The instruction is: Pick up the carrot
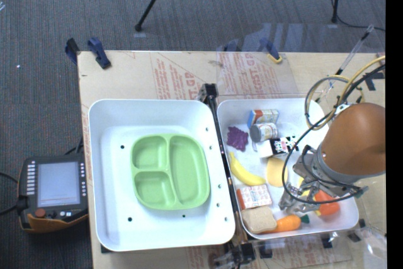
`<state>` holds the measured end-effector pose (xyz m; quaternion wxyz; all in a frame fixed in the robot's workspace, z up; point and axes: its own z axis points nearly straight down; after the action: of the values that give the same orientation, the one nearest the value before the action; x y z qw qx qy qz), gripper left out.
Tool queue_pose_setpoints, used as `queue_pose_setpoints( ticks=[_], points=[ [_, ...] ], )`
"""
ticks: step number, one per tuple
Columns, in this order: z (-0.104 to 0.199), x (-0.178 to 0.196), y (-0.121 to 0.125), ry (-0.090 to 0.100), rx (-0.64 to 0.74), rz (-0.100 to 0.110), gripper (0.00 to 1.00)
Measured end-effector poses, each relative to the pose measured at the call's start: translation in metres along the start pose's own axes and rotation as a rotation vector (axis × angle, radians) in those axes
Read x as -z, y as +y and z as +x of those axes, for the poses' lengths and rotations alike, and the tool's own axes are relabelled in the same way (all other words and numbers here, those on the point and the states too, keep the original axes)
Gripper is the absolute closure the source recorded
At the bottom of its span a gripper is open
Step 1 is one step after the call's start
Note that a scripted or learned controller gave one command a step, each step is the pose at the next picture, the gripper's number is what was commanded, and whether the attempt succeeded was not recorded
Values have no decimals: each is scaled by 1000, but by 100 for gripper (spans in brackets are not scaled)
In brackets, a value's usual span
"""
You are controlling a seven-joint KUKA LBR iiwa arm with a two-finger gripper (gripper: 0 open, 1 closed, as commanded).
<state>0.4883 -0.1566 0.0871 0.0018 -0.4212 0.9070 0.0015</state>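
carrot: lies at the near edge of the right bin, just beside the bread slice
gripper: low over the bin's near right corner, just above the carrot; wrist and cables cover it, grip state can't tell
neighbours: red-and-white carton, banana, yellow round piece, purple grapes, small can, orange item right of the gripper
left bin: holds green divided plate
hidden: the bin's right side, under the arm
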Motion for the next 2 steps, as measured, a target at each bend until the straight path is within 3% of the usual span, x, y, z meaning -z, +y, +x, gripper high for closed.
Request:
queue_pose_setpoints(
  ticks=[1, 2],
  points=[
    [-1, 1, -1, -3, 0, 4, 0],
    [-66, 0, -5, -2, 20, -2, 0]
  ],
)
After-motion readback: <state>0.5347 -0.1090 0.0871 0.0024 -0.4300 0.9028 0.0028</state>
